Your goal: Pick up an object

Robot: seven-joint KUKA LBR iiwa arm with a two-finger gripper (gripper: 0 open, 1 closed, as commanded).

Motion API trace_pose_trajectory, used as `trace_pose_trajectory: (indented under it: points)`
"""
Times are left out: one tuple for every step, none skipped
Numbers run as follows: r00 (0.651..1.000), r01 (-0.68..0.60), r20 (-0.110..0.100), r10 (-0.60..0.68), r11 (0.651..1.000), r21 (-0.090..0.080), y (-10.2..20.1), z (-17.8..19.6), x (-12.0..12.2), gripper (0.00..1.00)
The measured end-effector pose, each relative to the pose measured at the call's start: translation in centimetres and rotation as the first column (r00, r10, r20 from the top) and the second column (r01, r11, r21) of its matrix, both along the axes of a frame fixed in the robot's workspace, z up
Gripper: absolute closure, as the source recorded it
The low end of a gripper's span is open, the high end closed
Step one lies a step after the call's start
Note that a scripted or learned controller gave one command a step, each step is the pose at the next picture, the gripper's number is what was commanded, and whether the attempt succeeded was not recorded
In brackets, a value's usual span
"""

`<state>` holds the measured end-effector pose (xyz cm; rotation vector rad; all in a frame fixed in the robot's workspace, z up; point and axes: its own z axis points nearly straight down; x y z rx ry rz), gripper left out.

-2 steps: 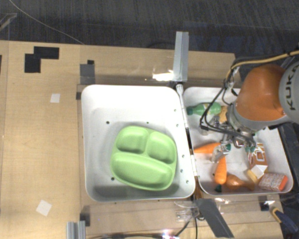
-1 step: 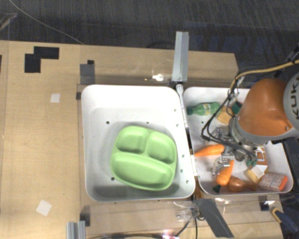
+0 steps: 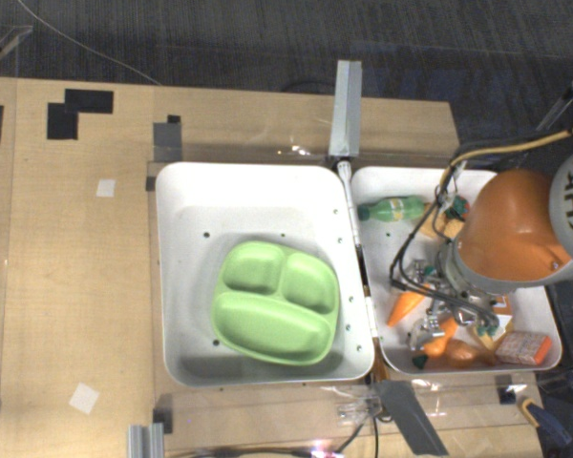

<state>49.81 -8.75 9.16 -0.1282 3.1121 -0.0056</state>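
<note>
Evidently the pick is not finished — nothing is seen lifted clear of either bin, and whether anything is gripped cannot be judged from this view. The surface (image 3: 67, 284) carries two white bins side by side. The left bin (image 3: 186, 256) holds a green divided plate (image 3: 277, 301) with three compartments, lying flat and untouched, well apart from the arm. The right bin (image 3: 554, 327) is where the work is happening, and it is crowded.

The arm (image 3: 516, 227) reaches in from the right, its orange band directly over the middle of that bin and its wrist pointing steeply downward, so that it hides much of what lies beneath. The tool (image 3: 437, 315) sits low among the clutter, wrapped in dark cables — I cannot tell how far apart its parts stand, nor whether it has hold of anything.

Around it lie the candidates, from larger to smaller: a green bottle (image 3: 393, 209) along the far wall of the bin, a reddish block (image 3: 525, 348) near the front right corner, an orange carrot-shaped piece (image 3: 404, 306) just left of the tool, and another orange item (image 3: 451, 349) just below it. What remains, by my reading, is a confirmed grasp and a lift.
</note>
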Motion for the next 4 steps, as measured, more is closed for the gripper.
trace_pose_trajectory:
  points:
    - [1.0,-0.006,0.016,0.006,1.0,-0.001,0.1,1.4,0.5,1.0]
    - [0.993,0.118,-0.006,-0.118,0.993,0.002,-0.5,20.3,2.7,1.0]
    - [0.986,0.167,-0.02,-0.167,0.986,0.005,5.2,17.7,-0.9,1.0]
    - [0.999,-0.04,-0.016,0.04,0.999,0.001,1.7,18.8,2.2,1.0]
